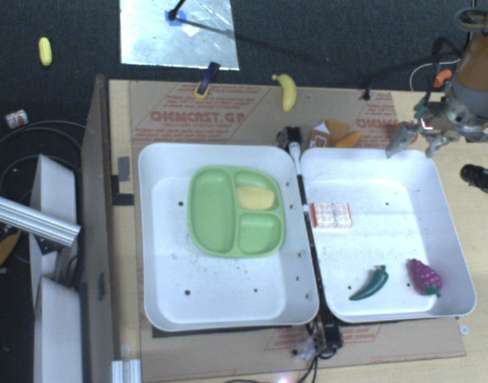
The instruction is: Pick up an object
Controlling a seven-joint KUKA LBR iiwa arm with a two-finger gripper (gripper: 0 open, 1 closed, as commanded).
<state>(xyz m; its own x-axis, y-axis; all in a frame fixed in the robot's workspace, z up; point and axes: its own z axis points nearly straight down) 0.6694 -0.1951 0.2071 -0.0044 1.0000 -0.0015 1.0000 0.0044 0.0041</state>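
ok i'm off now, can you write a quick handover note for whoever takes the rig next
Gripper: above the far right corner of the right bin, holding nothing visible.
Right bin: red and white packet near the divider, green pepper and purple grapes at the near side.
Left bin: green tray with a yellow item in its top right section.
Done: nothing picked.
Left: pick one object.
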